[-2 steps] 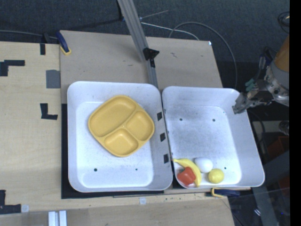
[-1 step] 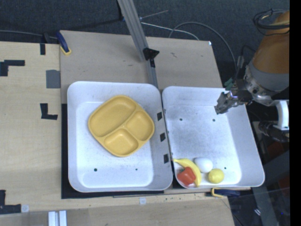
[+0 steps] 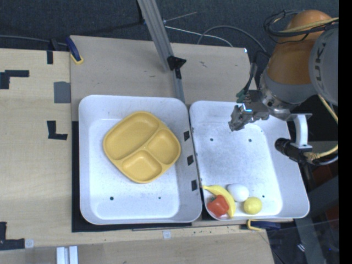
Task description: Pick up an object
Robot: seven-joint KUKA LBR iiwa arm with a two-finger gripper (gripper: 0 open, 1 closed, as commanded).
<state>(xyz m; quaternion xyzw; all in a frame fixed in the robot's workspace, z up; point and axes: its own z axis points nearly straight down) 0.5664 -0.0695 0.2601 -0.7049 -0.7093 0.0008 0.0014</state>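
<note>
Small objects sit bunched in the near corner of the right bin point(image 3: 286, 164): a banana point(image 3: 226, 196), a red piece point(image 3: 218, 205) lying against it, a white ball point(image 3: 238, 192) just beside, and a yellow ball point(image 3: 252, 205) at the end of the row.

Camera view: you see the gripper point(image 3: 240, 117) hanging over the far part of that same bin, near its back wall, with nothing between its fingers. Whether it is spread or pressed together you cannot tell; the tip is too dark and small.

Key relation: the cluster lies toward the camera from the gripper, well apart, slightly toward the arm's side. The banana's long axis runs slantwise, from the bin divider toward the front rim.

The left bin point(image 3: 88, 147) carries a yellow divided plate point(image 3: 142, 146), further off across the divider.

Judgement: the nearer targets are those in the right bin.
</note>
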